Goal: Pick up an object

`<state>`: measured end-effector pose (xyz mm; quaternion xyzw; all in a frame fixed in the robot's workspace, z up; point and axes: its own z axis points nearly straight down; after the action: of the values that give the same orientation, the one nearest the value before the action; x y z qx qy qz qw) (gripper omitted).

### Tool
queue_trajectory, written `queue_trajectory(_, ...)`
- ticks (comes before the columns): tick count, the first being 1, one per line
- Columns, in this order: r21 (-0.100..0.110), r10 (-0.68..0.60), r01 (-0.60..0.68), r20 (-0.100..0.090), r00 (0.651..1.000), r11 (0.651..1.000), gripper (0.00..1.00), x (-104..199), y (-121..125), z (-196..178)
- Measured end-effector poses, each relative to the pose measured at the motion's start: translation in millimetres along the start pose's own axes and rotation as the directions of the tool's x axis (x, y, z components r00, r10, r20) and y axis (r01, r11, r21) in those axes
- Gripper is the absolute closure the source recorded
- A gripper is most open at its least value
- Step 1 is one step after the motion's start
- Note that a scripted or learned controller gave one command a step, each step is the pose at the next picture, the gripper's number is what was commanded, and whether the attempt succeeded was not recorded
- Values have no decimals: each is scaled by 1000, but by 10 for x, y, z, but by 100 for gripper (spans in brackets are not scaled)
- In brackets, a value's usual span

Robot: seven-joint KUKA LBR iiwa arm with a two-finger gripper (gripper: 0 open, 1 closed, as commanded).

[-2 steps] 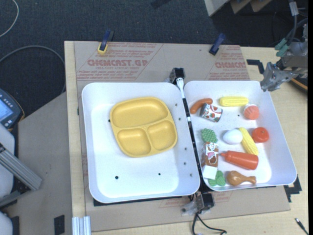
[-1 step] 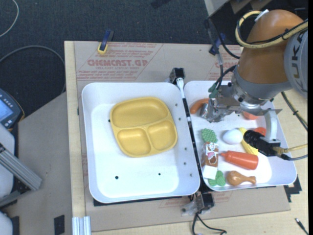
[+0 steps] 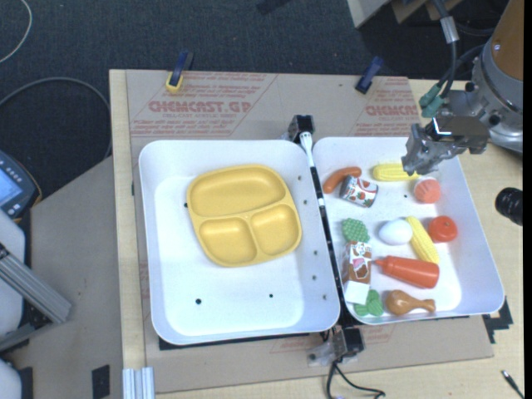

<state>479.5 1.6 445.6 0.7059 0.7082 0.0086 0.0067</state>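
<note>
Right bin [image 3: 482, 248] holds a crowd of toy food; left bin [image 3: 158, 223] bears a yellow divided plate [image 3: 241, 214], likely the drop spot. Gripper [image 3: 420, 163] hangs over the right bin's far end, between the toy corn cob [image 3: 389, 172] and an orange ball-like piece [image 3: 427, 190], near both. Nothing is seen in its grasp; whether it is spread or pressed together cannot be told. Candidates lie close below, so a short descent should suffice.

Bright, even light — slightly soft
</note>
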Motion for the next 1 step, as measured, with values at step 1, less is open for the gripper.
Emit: queue_trajectory(1, 18, 3, -3, 4, 1000, 1000, 100, 1, 99, 74)
